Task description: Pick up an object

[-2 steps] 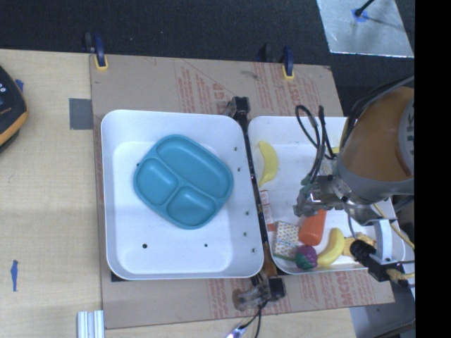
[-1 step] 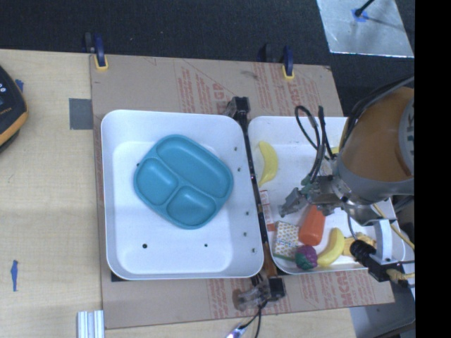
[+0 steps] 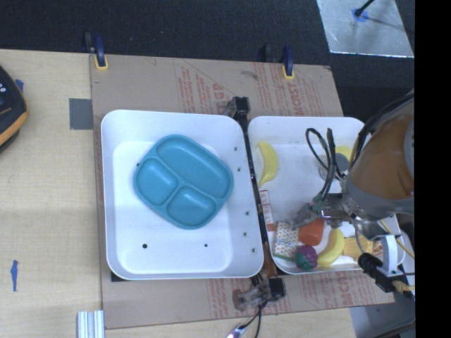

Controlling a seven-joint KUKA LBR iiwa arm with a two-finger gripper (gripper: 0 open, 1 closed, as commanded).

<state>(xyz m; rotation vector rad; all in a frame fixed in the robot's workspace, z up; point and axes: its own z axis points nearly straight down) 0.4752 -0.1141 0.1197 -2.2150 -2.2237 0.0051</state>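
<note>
The right bin (image 3: 296,127) holds several small items. A yellow banana (image 3: 268,160) lies at its left side. At the bin's front lie an orange-red piece (image 3: 312,232), a second yellow banana (image 3: 332,248), a purple and green piece (image 3: 306,257) and a speckled white packet (image 3: 285,239). My gripper (image 3: 323,212) hangs low over the front half of this bin, just above the orange-red piece. The arm's orange band (image 3: 384,164) covers the bin's right side. I see nothing held by the gripper.
The left bin (image 3: 116,189) carries a blue divided plate (image 3: 183,180) lying tilted in its middle. Black cables (image 3: 323,150) loop off the wrist over the right bin. A yellow and black device (image 3: 8,111) sits at the bench's far left edge.
</note>
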